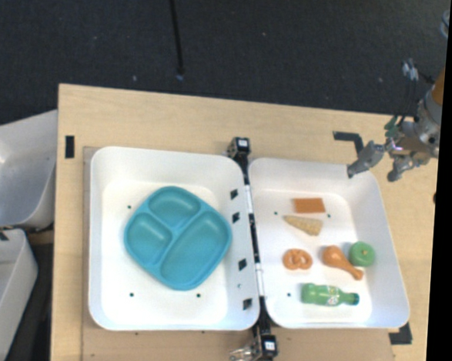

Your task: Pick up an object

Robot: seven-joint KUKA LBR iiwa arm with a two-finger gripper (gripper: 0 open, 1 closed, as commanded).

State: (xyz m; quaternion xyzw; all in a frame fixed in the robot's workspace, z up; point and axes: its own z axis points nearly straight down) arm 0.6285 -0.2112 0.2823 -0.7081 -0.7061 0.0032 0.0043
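On the wooden bench (161, 117) sit two white bins (101, 206).

The right bin (372, 302) holds six small objects (loosely spaced), its near-right corner floor bare.

Grey end effector (376, 166), two dark fingers; orange band above wrist.

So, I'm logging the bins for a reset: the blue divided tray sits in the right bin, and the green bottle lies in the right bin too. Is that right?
Not quite. The camera view shows the blue divided tray in the left bin, not the right one. The green bottle does lie in the right bin, as you said.
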